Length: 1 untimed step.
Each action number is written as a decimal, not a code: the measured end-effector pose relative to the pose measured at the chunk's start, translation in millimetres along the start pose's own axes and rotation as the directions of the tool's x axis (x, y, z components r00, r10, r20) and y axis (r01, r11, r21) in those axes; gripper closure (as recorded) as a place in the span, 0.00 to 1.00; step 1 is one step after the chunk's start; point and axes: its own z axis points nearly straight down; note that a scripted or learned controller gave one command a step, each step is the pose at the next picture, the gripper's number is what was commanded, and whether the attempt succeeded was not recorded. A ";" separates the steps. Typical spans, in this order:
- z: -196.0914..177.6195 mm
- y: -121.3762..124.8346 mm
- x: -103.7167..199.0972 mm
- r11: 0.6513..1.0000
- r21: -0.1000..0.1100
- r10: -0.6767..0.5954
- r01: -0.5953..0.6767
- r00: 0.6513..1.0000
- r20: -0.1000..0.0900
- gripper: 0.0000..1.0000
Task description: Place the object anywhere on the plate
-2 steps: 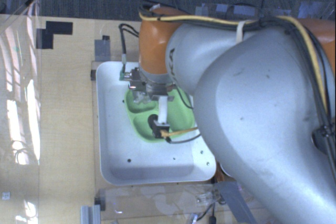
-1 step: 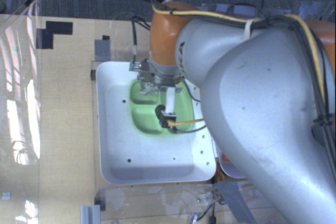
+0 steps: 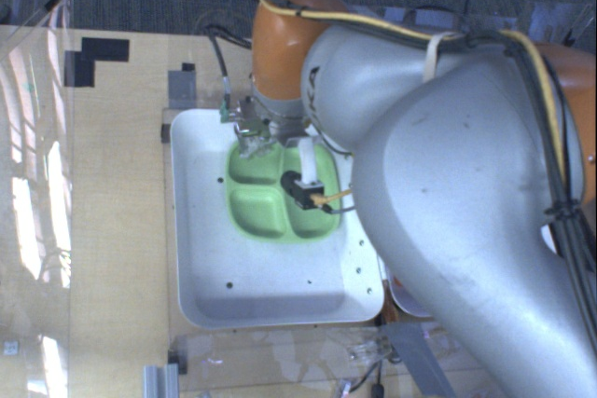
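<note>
The arm (image 3: 466,200) was built of broad, rounded grey shells, faintly scuffed and flecked with dark marks. An orange band (image 3: 280,51) was set above the wrist. A yellow cable (image 3: 392,31) was run along the shells, bound by a pale strap (image 3: 431,59), with black cables (image 3: 560,191) alongside. A small metal claw (image 3: 252,140) was fitted at the end.

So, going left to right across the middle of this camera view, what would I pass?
Bench → white bin → green plate → grey arm.
</note>
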 end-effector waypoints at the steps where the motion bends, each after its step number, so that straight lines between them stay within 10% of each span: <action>1: -17.1 -70.5 34.7 0.997 0.002 -0.072 0.072 0.997 -0.004 1.00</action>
